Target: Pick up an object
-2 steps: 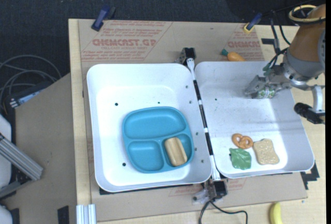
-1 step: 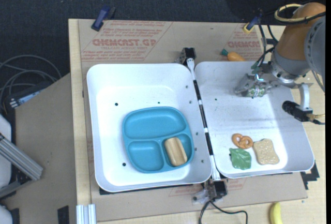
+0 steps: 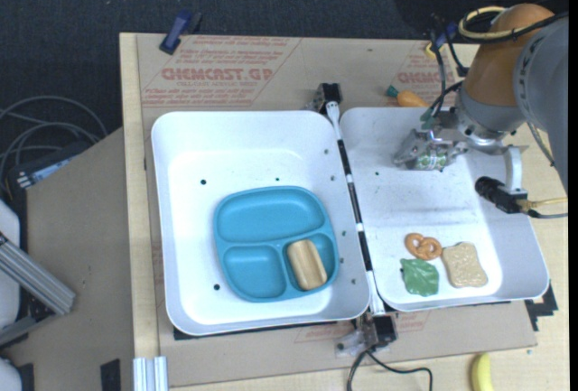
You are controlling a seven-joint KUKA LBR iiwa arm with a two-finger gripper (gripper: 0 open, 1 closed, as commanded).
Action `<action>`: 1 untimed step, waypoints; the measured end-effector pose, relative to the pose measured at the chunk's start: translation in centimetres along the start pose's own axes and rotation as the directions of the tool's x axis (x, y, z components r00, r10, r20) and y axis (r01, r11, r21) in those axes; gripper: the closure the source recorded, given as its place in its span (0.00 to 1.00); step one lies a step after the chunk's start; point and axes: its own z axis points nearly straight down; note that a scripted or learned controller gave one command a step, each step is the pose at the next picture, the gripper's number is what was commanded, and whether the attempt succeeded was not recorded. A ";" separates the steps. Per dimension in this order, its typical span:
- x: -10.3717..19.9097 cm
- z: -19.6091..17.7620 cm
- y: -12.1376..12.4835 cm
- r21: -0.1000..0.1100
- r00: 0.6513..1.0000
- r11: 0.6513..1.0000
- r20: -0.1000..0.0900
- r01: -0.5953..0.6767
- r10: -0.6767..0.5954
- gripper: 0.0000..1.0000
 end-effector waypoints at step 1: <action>0.0 -1.0 0.0 -0.002 1.000 1.000 0.001 0.000 0.000 1.00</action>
